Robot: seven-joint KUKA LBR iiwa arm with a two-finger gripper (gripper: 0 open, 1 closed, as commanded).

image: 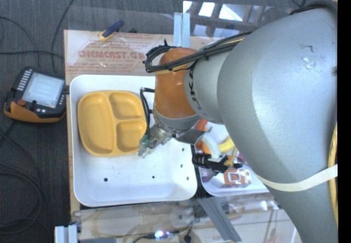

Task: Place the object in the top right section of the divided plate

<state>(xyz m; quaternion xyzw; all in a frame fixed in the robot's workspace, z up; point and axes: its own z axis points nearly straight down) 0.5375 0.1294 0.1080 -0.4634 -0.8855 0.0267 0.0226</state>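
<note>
A yellow divided plate (107, 121) lies in the left part of the left white bin (137, 181). It has one long section on its left side and two smaller ones on its right. My gripper (146, 146) hangs from the orange wrist band (173, 91) and sits low at the plate's lower right rim, next to the smaller section nearest the bench front. A small greenish bit shows at its tip; I cannot tell whether that is an object or part of the gripper. The grey arm hides much of the right side.
The right bin (219, 187) holds several small items, among them a yellow piece (222, 146), an orange one (202, 125) and a black one (211, 162). A teach pendant (35, 96) lies on the floor at the left. A blue and yellow tool (111, 29) rests on the back board.
</note>
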